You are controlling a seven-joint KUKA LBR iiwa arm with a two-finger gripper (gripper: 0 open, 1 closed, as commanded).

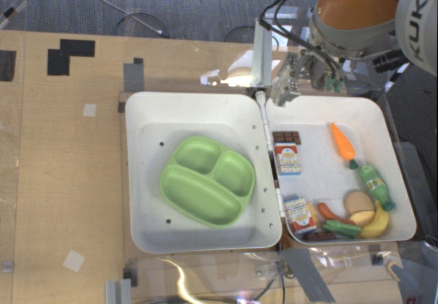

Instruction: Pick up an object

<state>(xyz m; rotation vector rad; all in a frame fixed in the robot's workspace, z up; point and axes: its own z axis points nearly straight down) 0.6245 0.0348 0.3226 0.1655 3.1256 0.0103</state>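
The tool (301, 83) is seen at the upper right of the frame, hanging over the far rim of the right bin (393, 152), near the wall shared with the left bin (137, 179). Whether it is apart or together cannot be told; nothing is seen clamped in it.

Contents of the right bin are noted lower in the frame than the tool. Nearest lies a small carton (288, 157) against the dividing wall, just below the tool and apart from it. A carrot (342, 141) lies to the right of the carton. A green bottle (373, 183) lies below the carrot. A second carton (299, 214), a banana (378, 222) and other toy foods are clustered at the near edge, well apart from the tool.

A green divided plate (207, 181) is recorded in the left bin on the worktop (61, 179).
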